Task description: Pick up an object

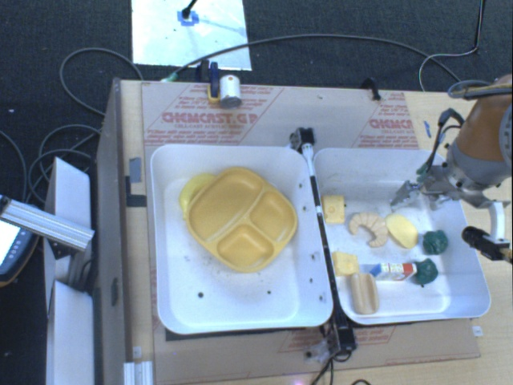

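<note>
A: Which thing is the arm after? The right bin has a whole scatter: a croissant near the middle, a lemon touching its right side, two yellow cheese blocks along the divider, a bread roll at the front, a small tube and two dark green pieces.

B: No single target is marked. The gripper hangs over the back of that bin, just behind the lemon and croissant, so I judge one of those two the likeliest.

A: Are its fingers spread or pinched?

B: Spread, as far as I can make out, with nothing between them. It carries nothing.

A: What could spoil the pick?

B: The lemon and croissant lie against each other. A finger coming down in that seam could shove one aside or catch both. The lemon is round and smooth, so it may squirt out as the fingers close.

A: Anything in the way?

B: The green pieces sit near the lemon's right, and the bin's back wall is close behind the gripper, leaving little room to shift.

A: And the left bin?

B: It holds a yellow divided tray, well apart from the arm
</note>
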Controlling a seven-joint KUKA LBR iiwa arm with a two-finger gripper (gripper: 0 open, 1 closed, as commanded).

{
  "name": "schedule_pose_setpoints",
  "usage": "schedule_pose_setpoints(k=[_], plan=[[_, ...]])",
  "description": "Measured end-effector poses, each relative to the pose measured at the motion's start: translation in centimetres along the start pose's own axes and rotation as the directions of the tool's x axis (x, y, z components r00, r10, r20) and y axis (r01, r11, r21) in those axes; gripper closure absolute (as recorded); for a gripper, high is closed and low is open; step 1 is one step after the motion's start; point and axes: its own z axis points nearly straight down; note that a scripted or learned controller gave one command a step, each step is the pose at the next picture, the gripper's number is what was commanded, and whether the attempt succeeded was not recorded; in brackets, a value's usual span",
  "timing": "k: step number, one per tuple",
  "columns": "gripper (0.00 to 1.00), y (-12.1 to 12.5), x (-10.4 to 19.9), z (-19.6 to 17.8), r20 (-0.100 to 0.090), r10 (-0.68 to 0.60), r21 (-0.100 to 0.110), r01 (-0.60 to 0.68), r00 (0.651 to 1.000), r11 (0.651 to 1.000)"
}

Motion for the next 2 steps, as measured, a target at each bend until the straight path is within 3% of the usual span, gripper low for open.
schedule_pose_setpoints(k=[1, 2], plan=[[0.00, -4.1, 5.0, 2.8, 0.000, -0.002, -0.002, 0.002, 1.000, 1.000], [0.00, 0.9, 1.0, -8.6, 0.003, -0.002, -0.008, 0.002, 1.000, 1.000]])
